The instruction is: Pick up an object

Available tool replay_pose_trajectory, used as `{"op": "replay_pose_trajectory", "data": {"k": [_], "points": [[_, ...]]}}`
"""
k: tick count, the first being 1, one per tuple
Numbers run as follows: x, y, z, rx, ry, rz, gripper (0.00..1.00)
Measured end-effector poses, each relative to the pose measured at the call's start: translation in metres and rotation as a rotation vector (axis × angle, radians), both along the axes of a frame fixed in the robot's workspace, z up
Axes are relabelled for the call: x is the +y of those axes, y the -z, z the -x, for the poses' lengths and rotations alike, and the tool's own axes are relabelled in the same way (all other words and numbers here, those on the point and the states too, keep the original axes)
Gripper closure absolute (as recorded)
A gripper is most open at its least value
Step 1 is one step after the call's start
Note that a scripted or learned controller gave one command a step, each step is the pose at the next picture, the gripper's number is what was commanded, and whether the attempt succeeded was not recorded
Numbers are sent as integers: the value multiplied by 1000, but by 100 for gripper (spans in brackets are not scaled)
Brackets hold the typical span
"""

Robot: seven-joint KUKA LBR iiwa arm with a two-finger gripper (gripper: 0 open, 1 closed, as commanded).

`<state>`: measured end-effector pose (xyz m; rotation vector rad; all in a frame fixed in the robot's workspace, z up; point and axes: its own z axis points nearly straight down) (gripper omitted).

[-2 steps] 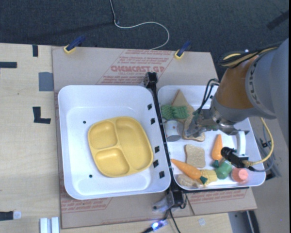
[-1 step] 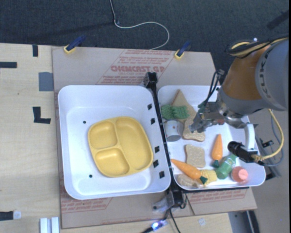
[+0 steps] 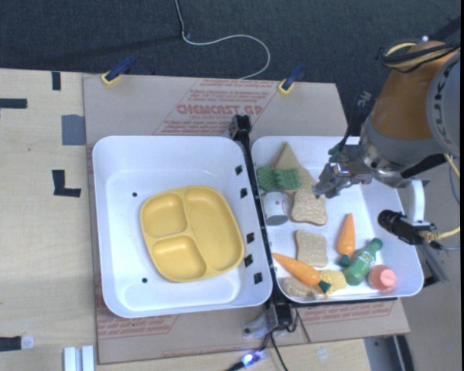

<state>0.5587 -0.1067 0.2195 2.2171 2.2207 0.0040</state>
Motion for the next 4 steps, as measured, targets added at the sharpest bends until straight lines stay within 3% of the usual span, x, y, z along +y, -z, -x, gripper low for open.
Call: {"op": "replay_pose_trajectory", "data": {"k": [1,3,4], "points": [[52,4,18,7,-4,-2,100],[160,4,22,7,-6,-2,100],[151,5,22,7,0,0,100]]}}
